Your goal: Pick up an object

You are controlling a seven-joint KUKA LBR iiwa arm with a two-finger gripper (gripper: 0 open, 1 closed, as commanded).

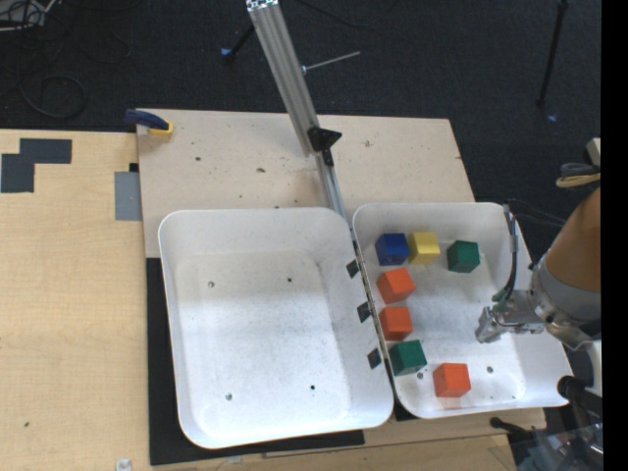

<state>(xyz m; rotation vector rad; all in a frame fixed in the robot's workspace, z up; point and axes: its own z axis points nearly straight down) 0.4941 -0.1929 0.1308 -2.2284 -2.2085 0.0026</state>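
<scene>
Several small cubes lie in the right bin (432, 214). A blue cube (392, 248), a yellow cube (425, 246) and a dark green cube (463, 255) form a row near its far side. Two orange cubes (396, 285) (395, 321) and a second green cube (408, 356) run down its left wall. Another orange cube (451, 379) sits near the front. My gripper (488, 330) hangs over the right part of this bin, to the right of the cubes and above the front orange one, with nothing seen between its fingers.
The left bin (186, 234) stands beside the right one, joined by black clips (364, 311). A slanted aluminium bar (290, 77) rises behind the bins. A blue and yellow clamp (149, 122) lies at the board's far left corner.
</scene>
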